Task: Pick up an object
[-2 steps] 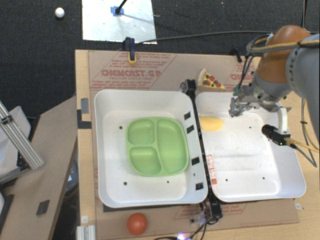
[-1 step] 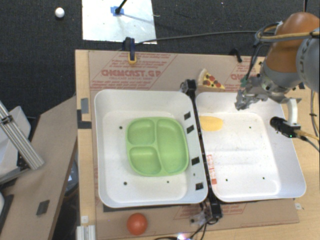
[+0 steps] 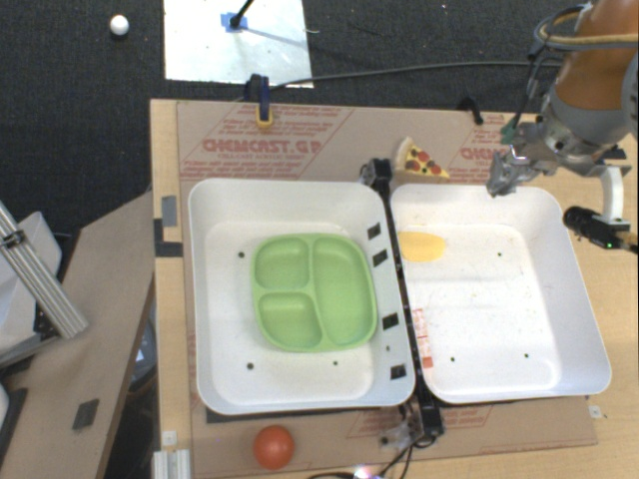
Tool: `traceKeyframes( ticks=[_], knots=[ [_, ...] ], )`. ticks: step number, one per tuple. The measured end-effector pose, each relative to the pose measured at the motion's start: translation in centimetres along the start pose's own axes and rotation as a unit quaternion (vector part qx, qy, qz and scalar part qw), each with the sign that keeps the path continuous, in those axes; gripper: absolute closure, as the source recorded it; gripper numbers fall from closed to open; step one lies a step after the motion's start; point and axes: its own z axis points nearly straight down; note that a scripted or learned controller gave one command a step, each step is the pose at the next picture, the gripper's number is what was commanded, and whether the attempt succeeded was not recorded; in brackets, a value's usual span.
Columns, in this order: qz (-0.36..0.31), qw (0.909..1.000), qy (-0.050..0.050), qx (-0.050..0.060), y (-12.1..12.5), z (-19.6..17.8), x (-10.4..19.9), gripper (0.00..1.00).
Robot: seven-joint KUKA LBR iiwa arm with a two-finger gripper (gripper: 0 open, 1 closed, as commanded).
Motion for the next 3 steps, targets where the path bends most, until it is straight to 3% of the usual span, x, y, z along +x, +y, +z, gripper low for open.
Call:
traceKeyframes(
  ticks=[1, 3],
  knots=[
    [0.0, 1.0, 0.0, 0.0, 0.2, -5.2, 0.0, 1.0],
    [-0.001, 1.0, 0.001, 0.005, -4.7, -0.8, 8.7, 1.0]
  ],
)
